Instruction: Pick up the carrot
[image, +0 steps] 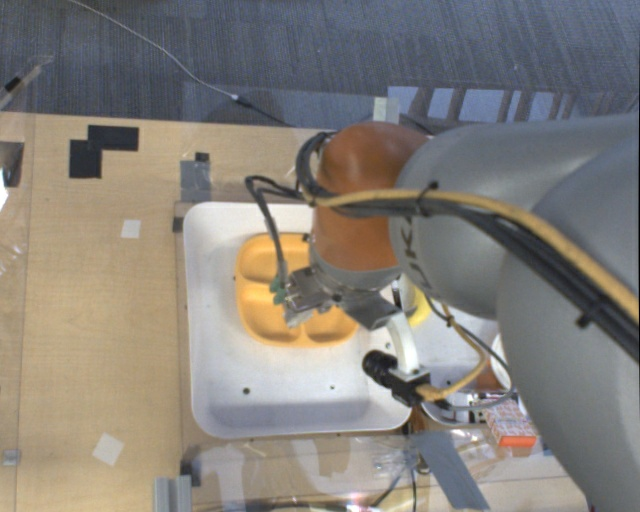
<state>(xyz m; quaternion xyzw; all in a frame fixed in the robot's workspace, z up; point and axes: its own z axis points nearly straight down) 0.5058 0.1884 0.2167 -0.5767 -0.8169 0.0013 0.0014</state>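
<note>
The arm's orange wrist band (355, 205) hangs over the left white bin (215, 330). Below it the gripper (297, 300) points down into the bin, its tip right over a rounded yellow-orange object (262, 285) lying in the bin's middle. That object is wide and lobed, and its right part is hidden under the wrist. I cannot tell whether it is the carrot. The grey arm covers most of the right bin.
A black cable end (385, 370) hangs near the left bin's right wall. At the lower right, past the arm, a small orange-red box (512, 428) and a brownish-orange piece (492, 375) lie in the right bin. The wooden bench (90, 330) stretches to the left.
</note>
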